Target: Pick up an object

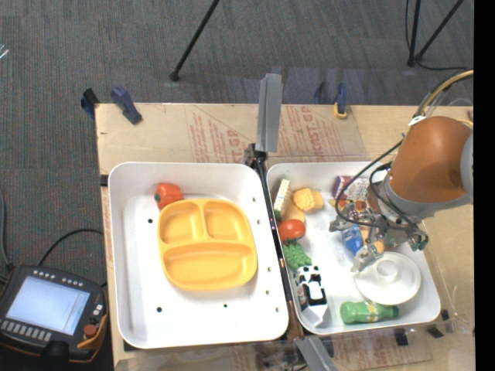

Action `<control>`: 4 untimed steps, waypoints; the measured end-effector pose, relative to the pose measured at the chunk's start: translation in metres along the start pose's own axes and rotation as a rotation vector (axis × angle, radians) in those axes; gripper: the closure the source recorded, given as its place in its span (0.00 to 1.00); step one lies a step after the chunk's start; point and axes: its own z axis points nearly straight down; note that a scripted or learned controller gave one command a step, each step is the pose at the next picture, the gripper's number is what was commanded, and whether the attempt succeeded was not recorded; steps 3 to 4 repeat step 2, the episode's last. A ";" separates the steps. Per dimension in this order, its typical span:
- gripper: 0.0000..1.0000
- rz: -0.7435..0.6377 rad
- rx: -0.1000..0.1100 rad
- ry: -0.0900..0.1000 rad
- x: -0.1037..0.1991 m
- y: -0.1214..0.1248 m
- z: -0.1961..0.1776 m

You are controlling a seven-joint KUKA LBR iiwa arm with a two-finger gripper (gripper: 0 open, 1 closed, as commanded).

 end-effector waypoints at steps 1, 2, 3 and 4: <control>1.00 0.000 0.002 -0.006 -0.001 0.000 -0.010; 0.00 0.000 0.001 -0.004 -0.001 0.000 -0.009; 0.00 0.000 0.001 -0.004 -0.001 0.000 -0.009; 0.00 0.000 0.001 -0.004 -0.001 0.000 -0.009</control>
